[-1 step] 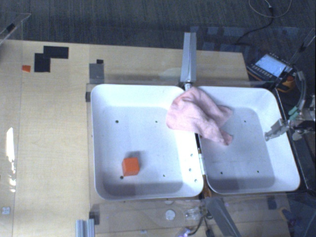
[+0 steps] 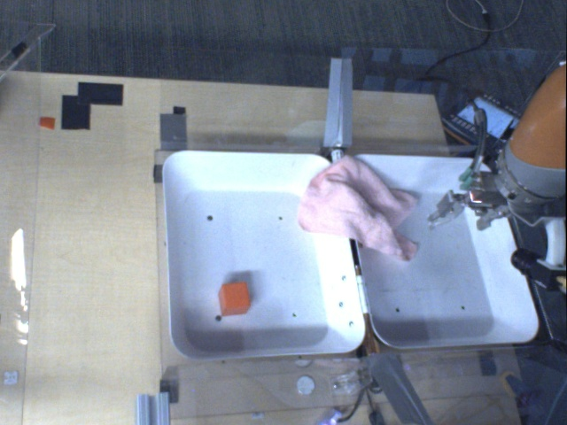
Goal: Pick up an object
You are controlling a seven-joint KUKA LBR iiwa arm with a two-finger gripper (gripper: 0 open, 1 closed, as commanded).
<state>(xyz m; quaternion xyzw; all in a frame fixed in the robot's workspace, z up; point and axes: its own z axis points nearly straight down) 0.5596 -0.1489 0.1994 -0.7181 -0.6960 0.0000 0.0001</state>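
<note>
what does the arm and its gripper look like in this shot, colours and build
The arm enters from the right edge as a rounded orange shell above a grey collar. Below that sits a cluster of metal and dark parts with thin cables or fittings. The gripper is slim, pale grey metal, reaching out to the left over the right bin. Finer markings are too small to read.

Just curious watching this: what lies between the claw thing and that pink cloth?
In the camera view, only bare white floor of the right bin separates the gripper from the pink cloth.
</note>
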